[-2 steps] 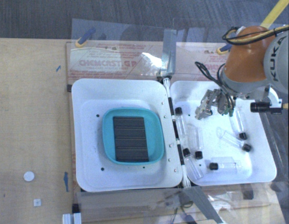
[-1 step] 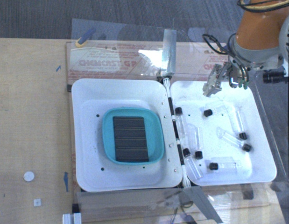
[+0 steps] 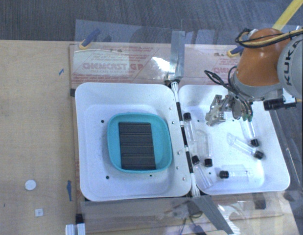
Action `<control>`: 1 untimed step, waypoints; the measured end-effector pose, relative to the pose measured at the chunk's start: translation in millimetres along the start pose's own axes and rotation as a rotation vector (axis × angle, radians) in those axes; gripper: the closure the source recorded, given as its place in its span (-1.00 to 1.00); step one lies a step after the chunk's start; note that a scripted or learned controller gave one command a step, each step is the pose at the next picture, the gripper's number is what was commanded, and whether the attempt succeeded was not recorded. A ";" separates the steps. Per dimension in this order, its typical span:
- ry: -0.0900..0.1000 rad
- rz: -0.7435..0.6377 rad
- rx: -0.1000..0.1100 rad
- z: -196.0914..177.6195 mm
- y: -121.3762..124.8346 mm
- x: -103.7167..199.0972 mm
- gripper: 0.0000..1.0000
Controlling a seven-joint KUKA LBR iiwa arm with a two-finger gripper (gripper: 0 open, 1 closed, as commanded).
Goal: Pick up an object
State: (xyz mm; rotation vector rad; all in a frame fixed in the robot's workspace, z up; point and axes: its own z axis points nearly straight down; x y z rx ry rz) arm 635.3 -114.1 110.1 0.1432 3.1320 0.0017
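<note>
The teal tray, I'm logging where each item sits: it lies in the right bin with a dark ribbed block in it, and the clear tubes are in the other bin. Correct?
Not quite. The camera view shows the teal tray in the left bin, with the dark ribbed block in it. The clear tubes lie in the right bin, where the gripper is.

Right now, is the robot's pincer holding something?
Pincer: above the right bin; cannot tell whether open, closed, or holding anything.

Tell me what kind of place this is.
Probably a robotics lab test bench: two white bins side by side, clear capped vials scattered in the right one, and a grey-and-orange arm's end effector hovering over them.
</note>
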 end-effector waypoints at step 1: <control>-0.007 -0.490 0.002 20.2 -13.5 -17.2 1.00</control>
